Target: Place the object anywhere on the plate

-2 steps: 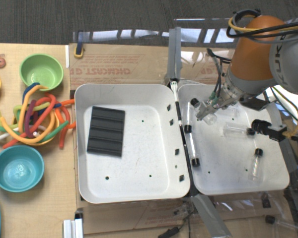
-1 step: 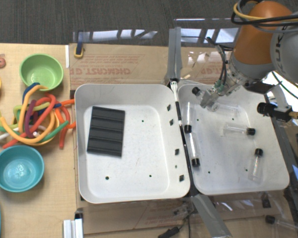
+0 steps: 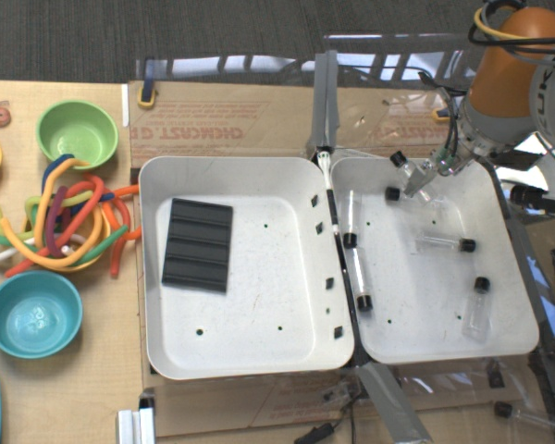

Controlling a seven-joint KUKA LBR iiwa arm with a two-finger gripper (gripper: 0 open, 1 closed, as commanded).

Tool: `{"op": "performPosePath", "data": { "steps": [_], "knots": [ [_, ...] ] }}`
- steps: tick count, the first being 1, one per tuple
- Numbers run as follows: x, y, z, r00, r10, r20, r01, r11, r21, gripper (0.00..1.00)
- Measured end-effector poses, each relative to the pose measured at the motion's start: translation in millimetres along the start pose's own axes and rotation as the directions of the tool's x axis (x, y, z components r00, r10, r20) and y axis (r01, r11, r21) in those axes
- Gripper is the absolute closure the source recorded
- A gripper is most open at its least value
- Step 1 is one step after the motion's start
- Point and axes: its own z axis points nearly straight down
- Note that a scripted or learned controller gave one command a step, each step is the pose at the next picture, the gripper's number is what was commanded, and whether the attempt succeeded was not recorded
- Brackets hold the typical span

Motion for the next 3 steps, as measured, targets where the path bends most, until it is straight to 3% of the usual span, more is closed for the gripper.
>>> {"op": "performPosePath", "data": {
  "steps": [1, 2, 3],
  "knots": [
    [-55, -35, -1, 0.995, -0.099, 0.002, 0.099, 0.995, -0.001, 1.0],
    [-64, -43, -28, 0.997, -0.08, 0.002, 0.08, 0.997, -0.002, 1.0],
    [14, -82, 36, 0.977, -0.214, -0.001, 0.214, 0.977, -0.001, 1.0]
  ]
}}
